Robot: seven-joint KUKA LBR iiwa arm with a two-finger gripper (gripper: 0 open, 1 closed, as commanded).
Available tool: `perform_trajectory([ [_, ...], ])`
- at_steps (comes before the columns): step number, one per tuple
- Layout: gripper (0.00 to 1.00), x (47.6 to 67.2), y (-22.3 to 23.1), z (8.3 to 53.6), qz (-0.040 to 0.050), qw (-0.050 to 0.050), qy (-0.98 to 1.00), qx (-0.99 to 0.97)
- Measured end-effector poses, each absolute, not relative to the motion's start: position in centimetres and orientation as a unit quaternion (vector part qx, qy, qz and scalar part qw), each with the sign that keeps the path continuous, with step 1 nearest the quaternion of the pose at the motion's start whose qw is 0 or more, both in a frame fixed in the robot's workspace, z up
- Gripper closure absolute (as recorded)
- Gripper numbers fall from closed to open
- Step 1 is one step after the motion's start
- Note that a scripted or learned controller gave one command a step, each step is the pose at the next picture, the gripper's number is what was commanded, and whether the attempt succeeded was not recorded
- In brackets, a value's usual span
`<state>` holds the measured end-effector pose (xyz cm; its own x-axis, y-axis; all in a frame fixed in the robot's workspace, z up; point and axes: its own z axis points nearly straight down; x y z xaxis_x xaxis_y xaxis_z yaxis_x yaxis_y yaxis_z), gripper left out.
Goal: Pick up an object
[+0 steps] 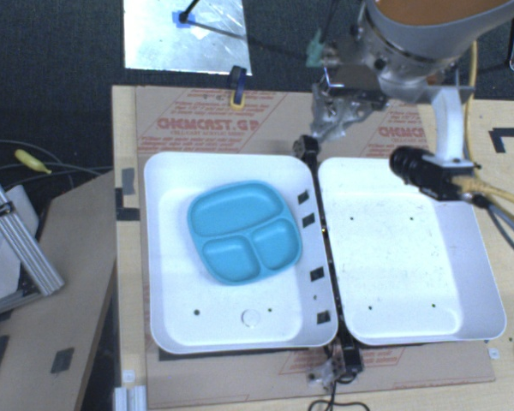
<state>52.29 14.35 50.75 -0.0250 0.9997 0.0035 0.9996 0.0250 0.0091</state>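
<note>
A blue divided plate point(242, 242) with three compartments lies flat in the left white bin point(167, 315), slightly toward its far side. A small pale round disc point(251, 318) rests near that bin's front wall. The right white bin point(411, 315) holds nothing I can make out. My gripper point(332, 125) hangs under the grey and orange arm point(428, 7) above the far end of the divider between the bins, well clear of the plate. It carries nothing that I can see.
A black cylindrical device point(421, 171) on a white bracket juts over the right bin's far edge, with cables point(501, 204) trailing right. A shiny metal sheet point(187, 24) and a small clamp point(237, 86) lie behind the bins. An aluminium frame point(17, 238) stands at left.
</note>
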Motion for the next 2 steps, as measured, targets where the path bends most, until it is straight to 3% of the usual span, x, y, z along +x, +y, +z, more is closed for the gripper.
perform_trajectory([
  [1,1.00,48.4,24.0,53.6,0.0028,-0.001,0.712,0.702],
  [2,1.00,48.7,19.0,53.2,0.0004,0.000,0.706,0.708],
])
